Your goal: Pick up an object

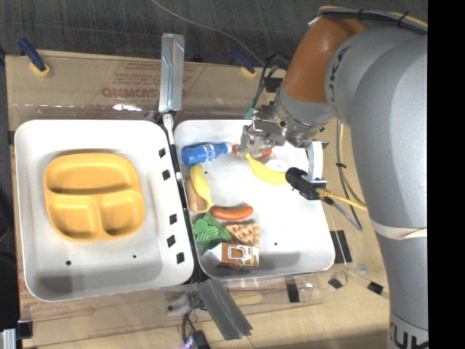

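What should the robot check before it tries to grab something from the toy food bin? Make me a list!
1. Gripper is over the right bin: ok.
2. A target lies close: the banana sits just beside the gripper: ok.
3. Fingers open wide enough: cannot tell.
4. Nothing already held: cannot tell, the wrist hides the fingers.
5. Room around the banana: ok on its lower side; the blue bottle lies apart to its left.
6. Yellow tray in the left bin is out of the way: ok.

You're looking at a bench lined with brown cardboard, blue clamps (one at each far corner) pinning it, dark ribbed flooring beyond and a thin cable trailing across
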